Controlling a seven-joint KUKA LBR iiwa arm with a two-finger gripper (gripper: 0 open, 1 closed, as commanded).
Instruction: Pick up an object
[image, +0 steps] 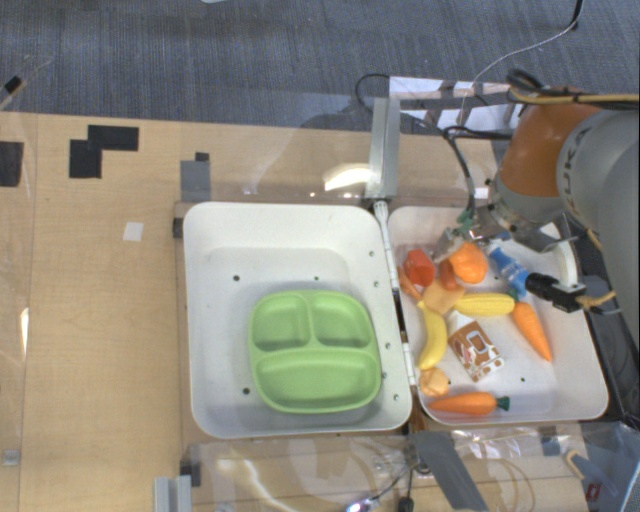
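Two bins side by side. The left bin (200, 300) carries one green tray (315, 350) with three compartments. The right bin (585, 395) is crowded: two bananas (433, 338), one curved, one lying flat (486, 305); two carrots, one at the front rim (466, 404), one by the right wall (532, 330); one orange (467, 265), one red piece (418, 268), one brown packet (475, 351), one blue bottle (507, 270). A small tan lump (434, 380) is hard to name. The arm (570, 150) hides the bin's far right corner. The gripper (462, 240) sits low at the orange, touching it from above; whether its fingers are apart or together, I cannot tell.
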